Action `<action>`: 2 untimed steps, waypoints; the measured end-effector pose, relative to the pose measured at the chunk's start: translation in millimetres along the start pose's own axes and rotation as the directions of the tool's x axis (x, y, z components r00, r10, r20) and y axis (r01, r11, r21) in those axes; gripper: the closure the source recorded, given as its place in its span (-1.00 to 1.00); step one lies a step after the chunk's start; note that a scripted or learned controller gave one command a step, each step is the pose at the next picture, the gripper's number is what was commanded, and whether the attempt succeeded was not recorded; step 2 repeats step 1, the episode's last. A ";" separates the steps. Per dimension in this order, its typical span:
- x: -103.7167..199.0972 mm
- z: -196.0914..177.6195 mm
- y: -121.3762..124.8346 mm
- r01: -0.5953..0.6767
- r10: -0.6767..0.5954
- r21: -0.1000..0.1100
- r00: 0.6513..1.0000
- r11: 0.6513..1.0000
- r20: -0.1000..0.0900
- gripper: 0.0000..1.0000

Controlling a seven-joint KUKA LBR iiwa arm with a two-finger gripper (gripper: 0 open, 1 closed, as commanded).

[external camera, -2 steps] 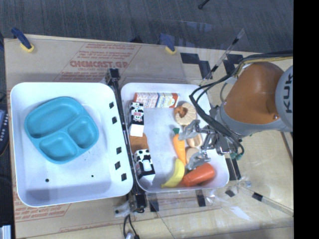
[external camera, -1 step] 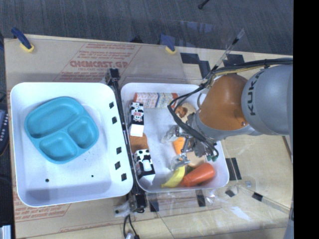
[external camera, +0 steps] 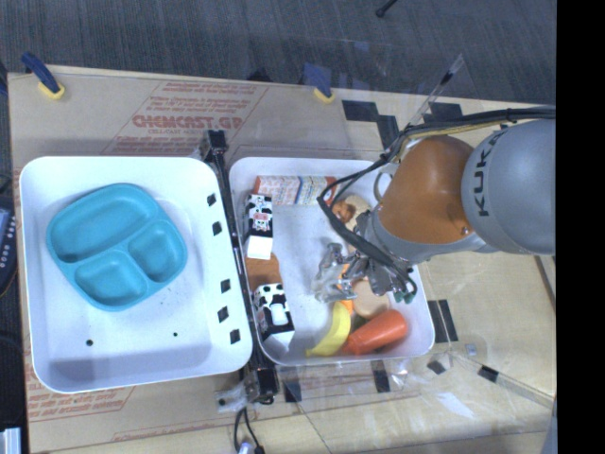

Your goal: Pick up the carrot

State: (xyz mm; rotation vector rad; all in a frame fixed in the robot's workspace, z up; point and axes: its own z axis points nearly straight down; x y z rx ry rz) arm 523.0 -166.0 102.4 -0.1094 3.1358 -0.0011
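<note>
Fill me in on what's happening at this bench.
A grey and orange robot arm reaches from the right into the right bin. Its pincer hangs low over the pile near the front corner, just above the carrot and a banana. The carrot lies on the bin floor, not lifted. A milk carton sits along the bin's left wall. The left bin holds a blue divided plate.

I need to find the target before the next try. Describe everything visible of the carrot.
The carrot is a stubby orange-red piece with a smooth, slightly glossy, plastic-looking skin. It lies on its side on the floor of the right bin, in the near right corner, its long axis running roughly left to right. Its left end touches a yellow banana. The pincer hangs just above and to its left, and nothing shows it gripping the carrot. Its upper left edge is partly hidden by the pincer assembly.
</note>
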 end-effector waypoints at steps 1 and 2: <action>-44.3 -55.1 50.4 -0.281 0.281 -0.001 0.960 0.960 0.001 1.00; -44.3 -55.1 50.4 -0.281 0.281 -0.001 0.960 0.960 0.001 1.00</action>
